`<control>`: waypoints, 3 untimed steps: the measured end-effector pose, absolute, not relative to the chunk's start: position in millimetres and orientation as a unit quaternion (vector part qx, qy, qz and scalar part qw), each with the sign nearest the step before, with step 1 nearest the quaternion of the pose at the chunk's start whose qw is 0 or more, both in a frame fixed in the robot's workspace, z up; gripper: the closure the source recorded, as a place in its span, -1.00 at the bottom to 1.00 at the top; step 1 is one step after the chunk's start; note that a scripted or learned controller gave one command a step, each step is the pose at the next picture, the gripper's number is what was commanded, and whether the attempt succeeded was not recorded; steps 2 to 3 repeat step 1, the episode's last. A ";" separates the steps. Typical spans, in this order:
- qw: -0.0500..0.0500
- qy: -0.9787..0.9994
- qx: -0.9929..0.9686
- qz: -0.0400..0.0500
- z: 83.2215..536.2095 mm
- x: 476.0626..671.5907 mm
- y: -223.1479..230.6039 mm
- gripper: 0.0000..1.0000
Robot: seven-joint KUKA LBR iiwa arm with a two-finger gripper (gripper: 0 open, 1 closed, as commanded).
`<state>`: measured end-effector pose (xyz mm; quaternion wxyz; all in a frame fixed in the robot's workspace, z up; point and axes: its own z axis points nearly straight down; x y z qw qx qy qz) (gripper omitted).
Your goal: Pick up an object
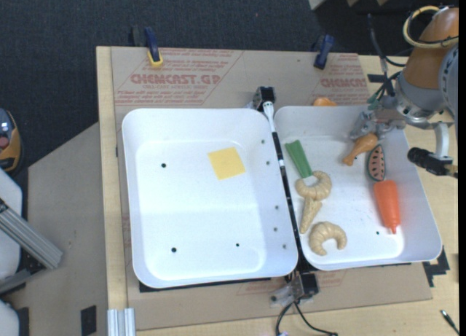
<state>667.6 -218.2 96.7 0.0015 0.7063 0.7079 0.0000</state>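
We see the grey arm with its orange band coming in from the right, its gripper low over the far right part of the right shallow white bin. A tan drumstick-shaped toy sits right at the gripper tip, slanted, its thick end up against the metal parts. We cannot tell whether the toy is actually held or just lies beneath, and we cannot tell the gripper's opening from this angle.

Just beside the drumstick, to its right, lies a dark oval piece with a striped reddish face. Below that we note an orange carrot-like plastic toy, lengthwise along the bin's right side.

In the same bin's left half: a flat green strip near the divider, a beige ring-topped cone-shaped pastry toy just below it and touching its lower end, and a beige croissant toy nearer the front edge, apart from the cone.

The left shallow white bin holds one flat yellow square, well apart from its walls.

Both bins rest on a brown cardboard-covered bench with blue clamps at the far edge.
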 end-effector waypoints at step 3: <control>0.001 0.710 0.705 0.002 182.5 653.4 -114.5 1.00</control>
